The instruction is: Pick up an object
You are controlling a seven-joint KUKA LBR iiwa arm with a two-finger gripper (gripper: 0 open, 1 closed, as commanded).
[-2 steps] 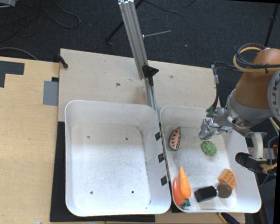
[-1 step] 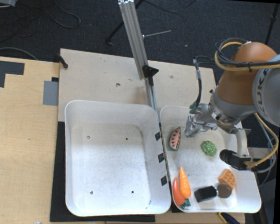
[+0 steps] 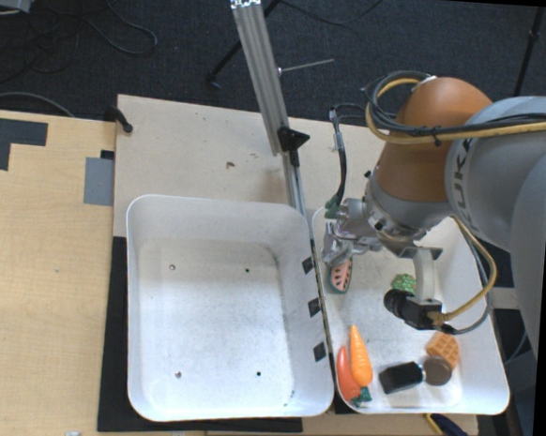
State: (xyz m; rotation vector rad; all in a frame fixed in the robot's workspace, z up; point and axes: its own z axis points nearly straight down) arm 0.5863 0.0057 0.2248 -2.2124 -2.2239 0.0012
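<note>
Right bin (image 3: 485, 394), crowded. Gripper (image 3: 342, 255) low at its left wall, fingers clamped on a watermelon slice (image 3: 341, 275), seemingly lifted clear of the floor. Likely light, rigid plastic, slick rind; best pinched across the flat faces. Nearby: carrot (image 3: 359, 356), waffle piece (image 3: 442, 348).

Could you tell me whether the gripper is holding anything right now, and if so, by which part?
Yes: the gripper holds the watermelon slice by its upper end, above the right bin.
</note>
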